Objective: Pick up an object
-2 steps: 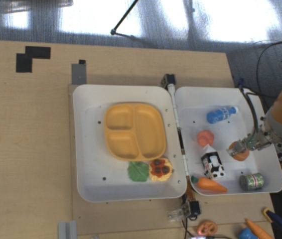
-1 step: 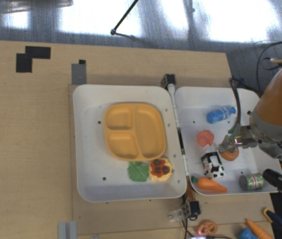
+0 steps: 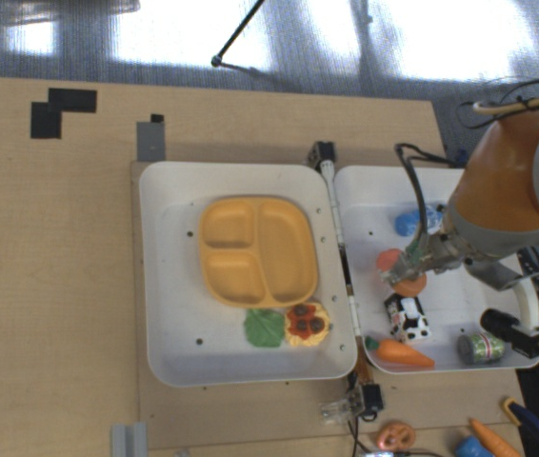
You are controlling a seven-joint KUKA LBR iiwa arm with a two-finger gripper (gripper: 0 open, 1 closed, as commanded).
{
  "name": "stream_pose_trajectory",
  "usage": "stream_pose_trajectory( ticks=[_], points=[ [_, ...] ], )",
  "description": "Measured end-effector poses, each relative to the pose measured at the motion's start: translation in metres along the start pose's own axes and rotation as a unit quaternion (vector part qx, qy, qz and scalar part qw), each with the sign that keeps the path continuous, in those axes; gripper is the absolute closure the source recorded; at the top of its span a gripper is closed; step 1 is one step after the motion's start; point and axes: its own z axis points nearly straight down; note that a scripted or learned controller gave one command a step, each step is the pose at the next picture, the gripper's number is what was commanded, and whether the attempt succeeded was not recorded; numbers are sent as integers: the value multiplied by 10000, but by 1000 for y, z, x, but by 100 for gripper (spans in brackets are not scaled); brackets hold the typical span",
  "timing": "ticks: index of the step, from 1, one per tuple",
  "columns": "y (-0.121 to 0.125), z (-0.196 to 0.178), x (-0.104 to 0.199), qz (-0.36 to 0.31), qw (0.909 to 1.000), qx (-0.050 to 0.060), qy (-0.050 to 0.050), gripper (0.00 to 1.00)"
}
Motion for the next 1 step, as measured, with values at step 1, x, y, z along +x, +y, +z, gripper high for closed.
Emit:
stream_pose_trajectory(
  ticks=[1],
  points=[
    [-12,-63,35,773,9970,-3,2,100]
  ],
)
